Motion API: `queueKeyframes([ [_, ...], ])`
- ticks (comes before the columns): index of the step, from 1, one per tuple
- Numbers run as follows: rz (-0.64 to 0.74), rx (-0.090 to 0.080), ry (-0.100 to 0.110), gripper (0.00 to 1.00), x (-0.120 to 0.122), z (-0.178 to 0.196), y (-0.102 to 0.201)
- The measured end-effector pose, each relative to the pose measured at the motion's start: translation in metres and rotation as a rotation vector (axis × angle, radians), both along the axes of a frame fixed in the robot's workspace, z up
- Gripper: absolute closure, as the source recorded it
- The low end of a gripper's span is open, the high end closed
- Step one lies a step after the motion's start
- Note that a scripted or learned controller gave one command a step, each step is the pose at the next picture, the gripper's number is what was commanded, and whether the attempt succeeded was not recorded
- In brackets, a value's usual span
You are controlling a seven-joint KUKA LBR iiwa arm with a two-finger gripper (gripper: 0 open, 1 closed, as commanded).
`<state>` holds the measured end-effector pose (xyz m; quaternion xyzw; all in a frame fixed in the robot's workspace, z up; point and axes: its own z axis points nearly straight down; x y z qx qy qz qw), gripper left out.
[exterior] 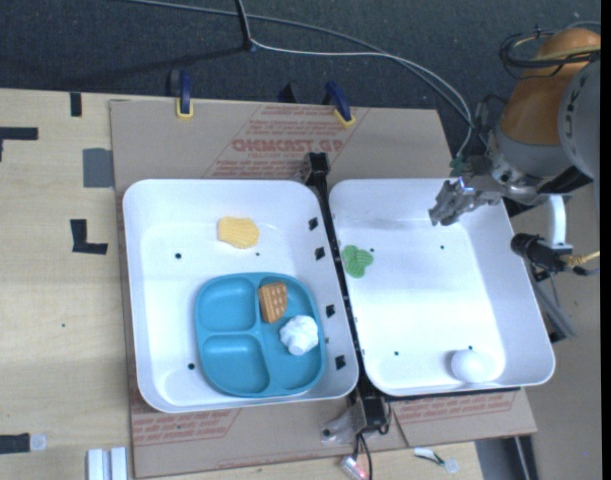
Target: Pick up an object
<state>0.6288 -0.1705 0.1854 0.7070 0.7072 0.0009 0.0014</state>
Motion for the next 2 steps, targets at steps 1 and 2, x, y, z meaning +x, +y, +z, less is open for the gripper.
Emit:
queueKeyframes([
  [1, 0.001, 0.000, -0.002, 1.00, 0.007, 0.060, 0.004],
  [2, 0.004, 0.002, 0.002, 1.00, -0.001, 0.067, 0.051],
])
